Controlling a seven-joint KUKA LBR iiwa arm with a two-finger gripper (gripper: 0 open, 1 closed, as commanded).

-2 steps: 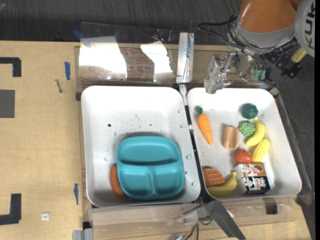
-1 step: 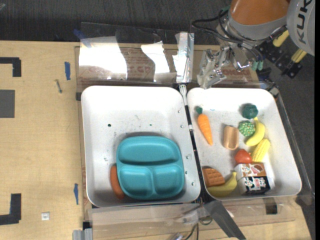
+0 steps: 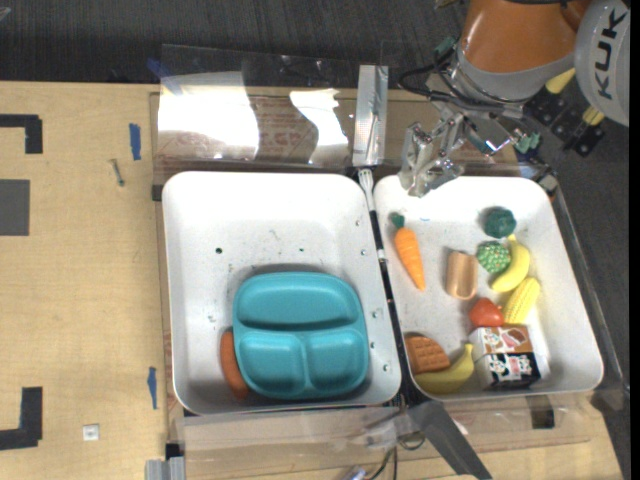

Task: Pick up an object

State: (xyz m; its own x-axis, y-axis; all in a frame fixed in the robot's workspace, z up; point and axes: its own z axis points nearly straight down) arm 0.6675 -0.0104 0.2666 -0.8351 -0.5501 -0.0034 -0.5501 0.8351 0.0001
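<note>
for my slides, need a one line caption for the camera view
Gripper poised over right bin of toy food; teal tray in left bin.

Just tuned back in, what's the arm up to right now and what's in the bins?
The KUKA arm reaches in from the right, its gripper hovering over the far left corner of the right bin, with nothing visible between its fingers. That bin holds toy food: a carrot, bananas, broccoli, a milk carton and more. The left bin holds a teal divided tray lying over an orange item. Nothing is picked yet.
</note>
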